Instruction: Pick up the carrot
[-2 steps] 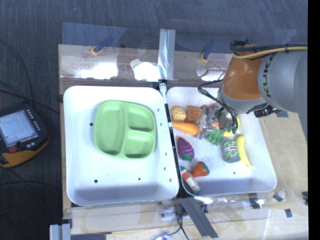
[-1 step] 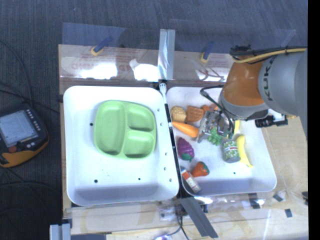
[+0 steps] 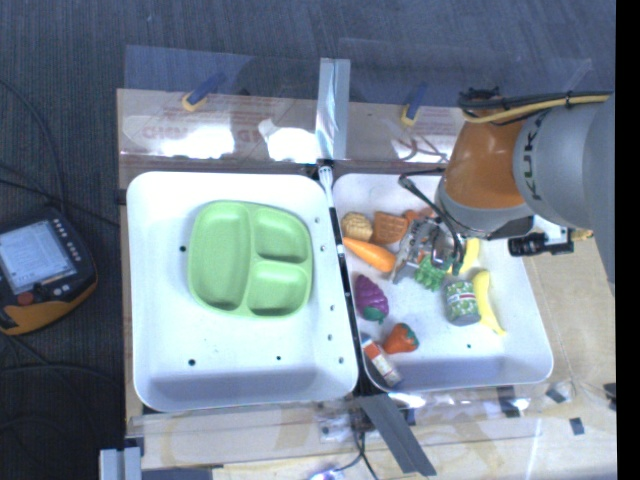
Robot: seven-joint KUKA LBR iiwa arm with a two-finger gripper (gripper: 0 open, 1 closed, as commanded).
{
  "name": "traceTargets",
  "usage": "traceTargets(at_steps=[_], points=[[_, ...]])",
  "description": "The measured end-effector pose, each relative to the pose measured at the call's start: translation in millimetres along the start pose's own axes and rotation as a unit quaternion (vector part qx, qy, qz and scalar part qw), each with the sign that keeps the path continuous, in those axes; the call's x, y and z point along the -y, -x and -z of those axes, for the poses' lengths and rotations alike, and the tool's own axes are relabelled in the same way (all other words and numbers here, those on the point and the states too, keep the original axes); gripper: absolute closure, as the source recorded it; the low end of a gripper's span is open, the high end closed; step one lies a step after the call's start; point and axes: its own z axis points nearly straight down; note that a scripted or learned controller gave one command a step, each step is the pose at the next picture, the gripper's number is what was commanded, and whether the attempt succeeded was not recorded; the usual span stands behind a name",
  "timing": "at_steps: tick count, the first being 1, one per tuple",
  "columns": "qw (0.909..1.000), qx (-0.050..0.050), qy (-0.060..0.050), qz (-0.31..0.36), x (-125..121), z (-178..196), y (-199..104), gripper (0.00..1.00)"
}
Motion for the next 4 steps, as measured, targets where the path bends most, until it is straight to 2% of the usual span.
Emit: traceTargets(at_steps=[1, 2, 4], points=[[0.9994, 0.003, 0.003, -0.034, 0.1, 0.2, -5.0, 0.00], [0.9888, 0.000, 0.005, -0.149, -5.4, -0.2, -12.5, 0.00], [0.9888, 0.000, 0.005, -0.149, -5.7, -0.3, -12.6, 0.00]])
